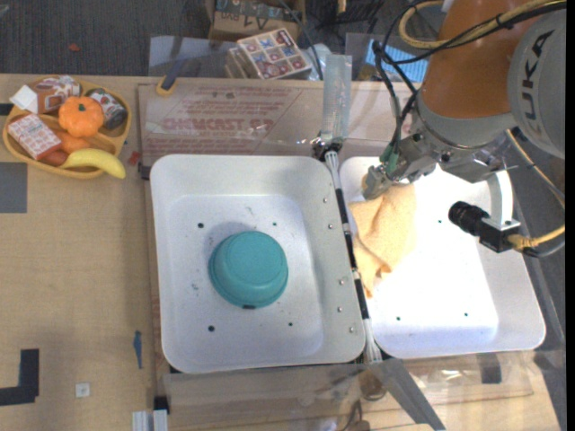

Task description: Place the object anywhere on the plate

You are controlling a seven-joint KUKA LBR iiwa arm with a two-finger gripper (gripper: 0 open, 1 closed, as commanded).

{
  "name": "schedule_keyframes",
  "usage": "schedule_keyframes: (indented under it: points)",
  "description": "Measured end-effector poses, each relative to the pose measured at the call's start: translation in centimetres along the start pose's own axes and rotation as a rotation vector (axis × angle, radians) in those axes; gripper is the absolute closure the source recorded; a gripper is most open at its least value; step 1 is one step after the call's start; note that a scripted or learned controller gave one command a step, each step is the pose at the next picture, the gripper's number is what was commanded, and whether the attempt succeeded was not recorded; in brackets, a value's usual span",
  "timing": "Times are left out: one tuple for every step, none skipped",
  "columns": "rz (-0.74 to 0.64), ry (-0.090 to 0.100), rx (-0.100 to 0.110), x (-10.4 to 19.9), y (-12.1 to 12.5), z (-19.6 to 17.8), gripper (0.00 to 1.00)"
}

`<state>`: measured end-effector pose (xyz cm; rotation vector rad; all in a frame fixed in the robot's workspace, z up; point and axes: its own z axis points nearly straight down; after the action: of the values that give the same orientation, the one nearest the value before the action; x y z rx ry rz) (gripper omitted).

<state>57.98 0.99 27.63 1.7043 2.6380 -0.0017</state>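
Observation:
A teal round plate [249, 268] lies in the middle of the left white bin [180, 182]. A yellow cloth [386, 233] is at the left side of the right white bin [467, 317]. It hangs in a long fold from its top edge down toward the divider between the bins. My gripper [375, 185] is right at the cloth's top end, with the fingers closed on the upper edge of the fabric. The grey arm with its orange band [472, 52] comes in from the upper right above the right bin.
A yellow bowl of toy fruit [67, 128] with a banana and an orange stands at the far left of the bench. Cardboard and a clear plastic sheet [234, 119] lie behind the bins. A black cable fitting [476, 223] juts from the wrist over the right bin.

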Motion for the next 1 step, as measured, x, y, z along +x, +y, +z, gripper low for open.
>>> schedule_keyframes:
  points:
    - [-0.003, 0.001, 0.0, 0.15, 0.13, 5.0, 1.0]
